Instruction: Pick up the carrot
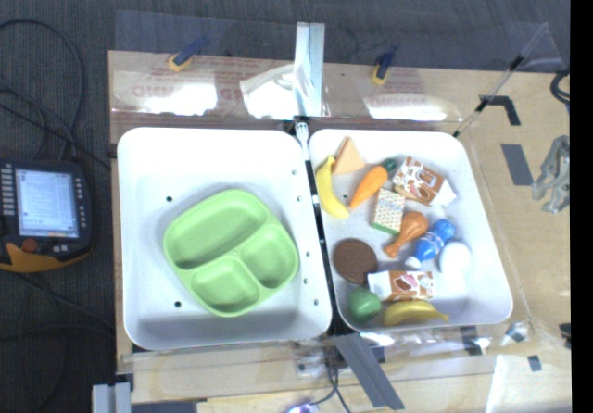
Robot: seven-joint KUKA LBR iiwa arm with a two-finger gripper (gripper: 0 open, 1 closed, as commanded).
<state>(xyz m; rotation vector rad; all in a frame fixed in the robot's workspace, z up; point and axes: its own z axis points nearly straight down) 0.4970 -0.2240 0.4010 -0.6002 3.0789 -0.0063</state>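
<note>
Wooden bench [528,244] over dark carpet, two white bins. Carrot [368,186] lies near the right bin's [482,217] far-left corner, between a banana [328,187] and a carton [417,181]. Gripper [555,176] at the bench's right edge; spread or pressed together, cannot tell. Pick not yet started.

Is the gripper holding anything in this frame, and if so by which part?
Nothing is held. The gripper is off to the right of the bins, over the bench, while the carrot lies in the right bin.
</note>
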